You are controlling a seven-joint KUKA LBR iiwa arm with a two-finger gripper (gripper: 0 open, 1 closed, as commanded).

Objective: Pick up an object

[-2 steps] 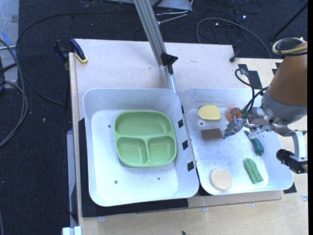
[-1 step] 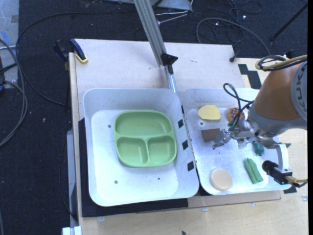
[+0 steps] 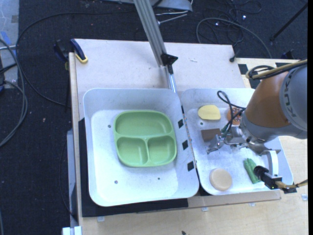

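Found the arm (image 3: pixel 274 106), grey with an orange band, reaching in from the right of the frame and bent down over the right bin (image 3: pixel 205 95). Saw the jaws low at the middle of that bin, just right of a brown block (image 3: pixel 210 133) and close to touching it. Could not tell whether the jaws stood spread or pressed together, nor whether anything sat between them.

Counted the loose things in the right bin: a yellow rounded piece (image 3: pixel 209 112) toward the upper left of the bin, the brown block just below it, a tan round disc (image 3: pixel 221 179) near the lower edge, and a green ridged piece (image 3: pixel 252 171) to the disc's right, beneath the wrist. Glimpsed something orange (image 3: pixel 235 114) right of the yellow piece, half hidden by the arm and too small to name.

Found a green three-compartment plate (image 3: pixel 145 137) lying flat in the middle of the left bin (image 3: pixel 93 131), well apart from the arm.

Noted both bins side by side on the table (image 3: pixel 146 62), a slanted metal pole (image 3: pixel 151 23) running from the top of the frame down to the bins' shared upper corner, and black cables (image 3: pixel 215 26) on the dark floor beyond.
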